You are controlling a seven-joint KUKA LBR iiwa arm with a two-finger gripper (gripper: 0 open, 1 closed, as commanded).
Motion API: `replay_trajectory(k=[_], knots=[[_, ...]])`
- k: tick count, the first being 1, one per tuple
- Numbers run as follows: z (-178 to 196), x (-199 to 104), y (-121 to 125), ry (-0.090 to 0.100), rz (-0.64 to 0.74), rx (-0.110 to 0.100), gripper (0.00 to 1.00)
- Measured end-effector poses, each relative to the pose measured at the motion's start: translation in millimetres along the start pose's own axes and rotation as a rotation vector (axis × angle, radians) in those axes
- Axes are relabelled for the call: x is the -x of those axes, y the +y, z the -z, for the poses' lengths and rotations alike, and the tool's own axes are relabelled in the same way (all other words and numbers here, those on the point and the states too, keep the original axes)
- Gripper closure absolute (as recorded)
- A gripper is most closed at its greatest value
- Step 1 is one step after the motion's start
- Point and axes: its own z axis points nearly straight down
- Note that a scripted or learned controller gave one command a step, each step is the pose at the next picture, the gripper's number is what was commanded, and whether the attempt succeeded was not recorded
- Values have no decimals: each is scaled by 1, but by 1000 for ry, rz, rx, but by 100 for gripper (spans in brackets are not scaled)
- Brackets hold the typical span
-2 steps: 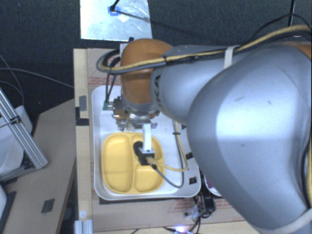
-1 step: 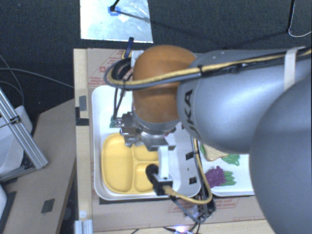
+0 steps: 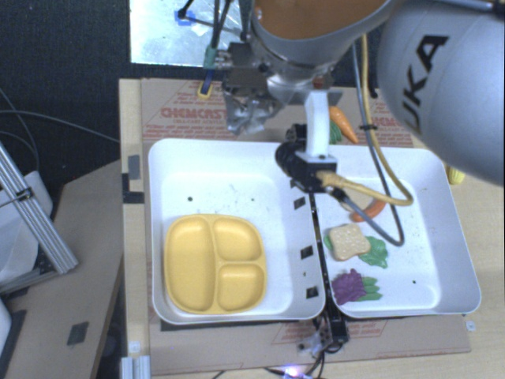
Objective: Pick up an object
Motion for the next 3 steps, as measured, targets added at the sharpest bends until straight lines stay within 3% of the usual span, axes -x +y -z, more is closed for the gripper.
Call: replay_trajectory(k=[1,2,3], knots=[[32,18,-8,-6,-3,-15,100],[34,-2,-50,-7,4,-20,100],[-24,0,-50,-10,-3,-24,100]])
